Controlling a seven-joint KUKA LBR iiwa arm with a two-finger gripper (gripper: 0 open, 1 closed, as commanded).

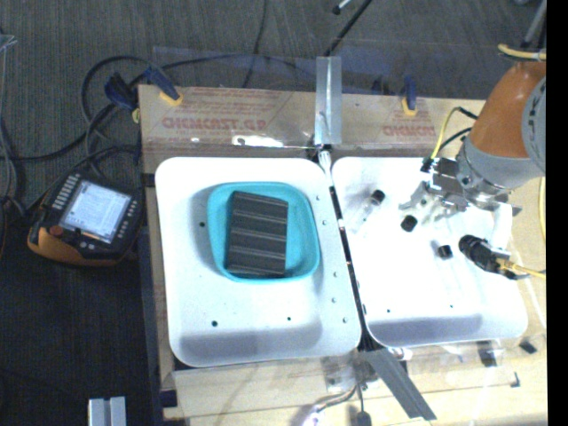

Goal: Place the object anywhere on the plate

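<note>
A pendant [87,217] with a lit screen is lying on the dark floor at far left, its cables trailing up toward the bench.

The left bin [257,327] is holding a blue plate [304,238], set a little above the bin's middle. A dark ridged block [258,232] is lying flat on the plate, well inside its rim, long side running top to bottom.

A metal divider post [328,105] is standing at the back where the two bins meet, in front of a cardboard panel [231,118].

The right bin [426,309] is sitting just beside the left one, their rims touching.

The gripper [424,223] is hanging over the upper part of the right bin, the arm [510,122] coming in from the right. Its dark fingertips [408,223] are standing apart, so the jaws are spread with nothing between them. It is well apart from the plate and block.
</note>
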